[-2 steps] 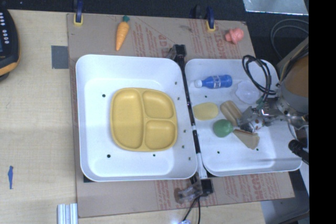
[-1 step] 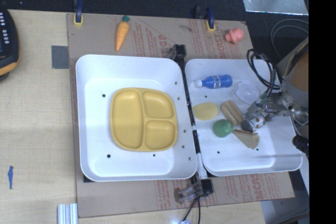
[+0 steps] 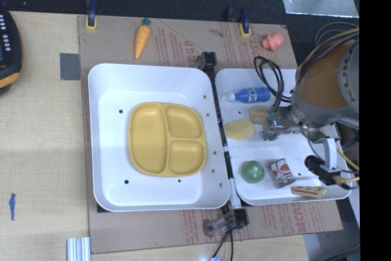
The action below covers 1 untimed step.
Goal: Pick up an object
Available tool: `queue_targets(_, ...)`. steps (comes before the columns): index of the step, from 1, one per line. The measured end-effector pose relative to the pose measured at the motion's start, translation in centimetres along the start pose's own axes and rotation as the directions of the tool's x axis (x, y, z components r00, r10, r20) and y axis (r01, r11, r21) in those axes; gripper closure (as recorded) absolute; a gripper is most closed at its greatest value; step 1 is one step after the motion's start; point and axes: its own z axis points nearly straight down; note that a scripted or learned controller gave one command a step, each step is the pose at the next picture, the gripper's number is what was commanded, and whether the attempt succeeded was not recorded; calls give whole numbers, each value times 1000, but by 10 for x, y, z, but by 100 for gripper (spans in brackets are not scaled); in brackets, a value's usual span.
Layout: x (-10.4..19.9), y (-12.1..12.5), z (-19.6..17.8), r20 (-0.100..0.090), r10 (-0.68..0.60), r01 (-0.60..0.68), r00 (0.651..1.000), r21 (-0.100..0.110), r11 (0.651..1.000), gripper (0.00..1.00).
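One hand (image 3: 270, 129) | grip state unclear | yellow disc (image 3: 239, 129) just left of it

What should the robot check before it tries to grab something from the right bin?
1. Things to grab in the right bin: bottle, yellow piece, green ball, can. Ok.
2. Pincer is over that bin, beside the yellow piece. Ok.
3. Pincer open enough: cannot tell.
4. Pincer holding nothing already: cannot tell.
5. Black cable loops close to the bottle. Not ok.
6. Ball and can lie apart, room between. Ok.
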Motion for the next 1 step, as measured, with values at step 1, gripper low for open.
queue_targets(1,-51,-20,-56,5,12,-12,1000,-3,1000,100)
